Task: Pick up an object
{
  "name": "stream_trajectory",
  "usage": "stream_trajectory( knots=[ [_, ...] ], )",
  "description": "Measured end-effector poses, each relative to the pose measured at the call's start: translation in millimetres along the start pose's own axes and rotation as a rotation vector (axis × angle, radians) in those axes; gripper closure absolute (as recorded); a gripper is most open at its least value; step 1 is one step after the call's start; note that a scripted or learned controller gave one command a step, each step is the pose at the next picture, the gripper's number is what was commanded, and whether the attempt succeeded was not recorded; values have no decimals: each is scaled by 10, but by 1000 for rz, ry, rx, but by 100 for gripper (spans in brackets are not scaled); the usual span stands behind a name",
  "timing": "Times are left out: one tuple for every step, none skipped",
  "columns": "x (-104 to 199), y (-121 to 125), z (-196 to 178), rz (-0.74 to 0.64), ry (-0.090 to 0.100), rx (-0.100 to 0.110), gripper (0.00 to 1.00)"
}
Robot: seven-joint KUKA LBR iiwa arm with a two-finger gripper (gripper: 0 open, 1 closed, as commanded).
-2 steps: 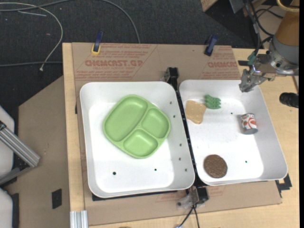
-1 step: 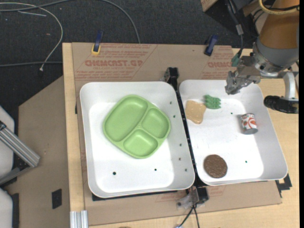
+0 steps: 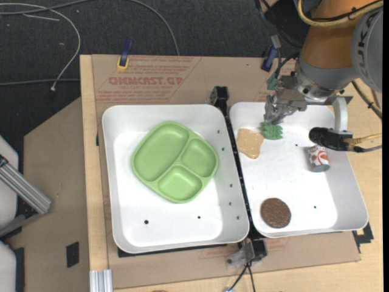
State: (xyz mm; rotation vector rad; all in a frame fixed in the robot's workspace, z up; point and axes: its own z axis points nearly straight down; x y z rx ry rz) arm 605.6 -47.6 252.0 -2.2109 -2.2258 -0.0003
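Green object (image 3: 273, 131) sits partly hidden beneath tool (image 3: 275, 118).

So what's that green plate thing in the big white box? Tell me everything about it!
The green plate looks like smooth light-green plastic with rounded corners. It has three sunken sections: one long, two smaller. All three look empty. It lies flat and turned at an angle, in the middle of the left bin, touching only the bin's floor.
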Motion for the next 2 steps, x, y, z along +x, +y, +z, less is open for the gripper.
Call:
stream_trajectory(
  knots=[
    [457,-168,140,1,0,2,100],
    [986,-319,65,1,-1,0,100]
  ],
)
